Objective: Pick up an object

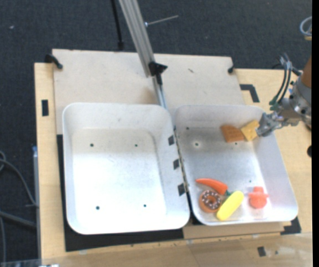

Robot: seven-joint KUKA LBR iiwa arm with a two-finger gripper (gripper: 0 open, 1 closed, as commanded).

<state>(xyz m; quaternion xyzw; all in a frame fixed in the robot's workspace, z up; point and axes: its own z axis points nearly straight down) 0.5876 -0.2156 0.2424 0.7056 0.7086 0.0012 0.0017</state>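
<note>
The gripper [264, 125] is seen at the far right rim of the right shallow white bin [276, 166], with a tan, wedge-shaped block [249, 130] pinched between the fingers. Just left of it, an orange-brown flat piece [231, 133] is lying on the bin floor. Along the near side are a toy orange carrot [212, 185], a brown ring-shaped donut [208, 199], a yellow oblong piece [230, 205] and a small red-orange knobbed toy [258, 198].

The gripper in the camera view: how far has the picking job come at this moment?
Done: the gripper has reached the far right edge of the right bin, against a tan block. In hand: whether it grips that block cannot be told. Left: a clear lift; the carrot, donut and yellow piece lie untouched.
</note>
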